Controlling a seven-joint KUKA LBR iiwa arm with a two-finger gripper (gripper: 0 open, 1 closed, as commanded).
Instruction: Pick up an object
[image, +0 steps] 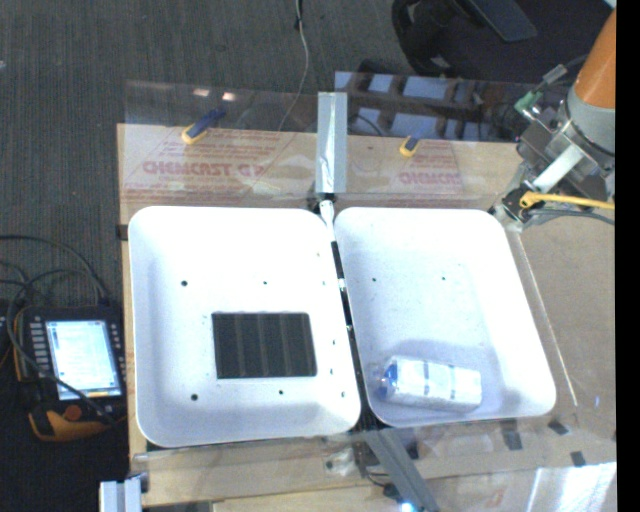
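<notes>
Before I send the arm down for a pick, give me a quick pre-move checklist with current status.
1. Target present: ok. A bottle lies on its side in the right bin, near the front wall.
2. Second candidate: ok. A dark flat pad lies in the left bin.
3. Arm clear of the bins: ok, it sits at the far right corner, above the bench.
4. Claw state: cannot tell.
5. Room around the bottle: not ok, it lies close to the front wall.
6. Yellow cable clear of the bin: ok, it runs outside the rim.
</notes>
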